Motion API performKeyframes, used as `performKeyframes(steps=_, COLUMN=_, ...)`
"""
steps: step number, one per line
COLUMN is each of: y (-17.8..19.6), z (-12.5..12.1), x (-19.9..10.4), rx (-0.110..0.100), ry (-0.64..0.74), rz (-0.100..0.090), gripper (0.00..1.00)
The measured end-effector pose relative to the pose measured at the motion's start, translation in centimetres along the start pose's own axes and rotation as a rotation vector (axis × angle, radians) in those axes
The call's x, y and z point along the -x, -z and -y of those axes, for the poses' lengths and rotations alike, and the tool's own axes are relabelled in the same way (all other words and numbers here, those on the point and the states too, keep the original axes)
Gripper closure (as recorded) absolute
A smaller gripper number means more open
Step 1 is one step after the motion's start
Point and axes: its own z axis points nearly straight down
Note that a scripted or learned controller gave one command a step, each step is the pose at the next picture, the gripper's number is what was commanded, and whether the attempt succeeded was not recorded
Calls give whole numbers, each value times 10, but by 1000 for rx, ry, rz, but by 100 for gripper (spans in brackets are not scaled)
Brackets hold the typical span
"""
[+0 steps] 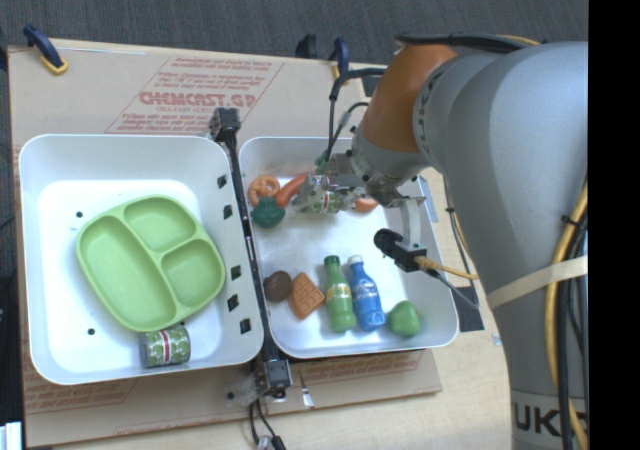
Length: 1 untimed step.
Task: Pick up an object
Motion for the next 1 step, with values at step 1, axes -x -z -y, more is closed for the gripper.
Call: performKeyframes(steps=1, y=146, z=12, x=-27, rx=2, ry=-6, rz=-1, gripper=100)
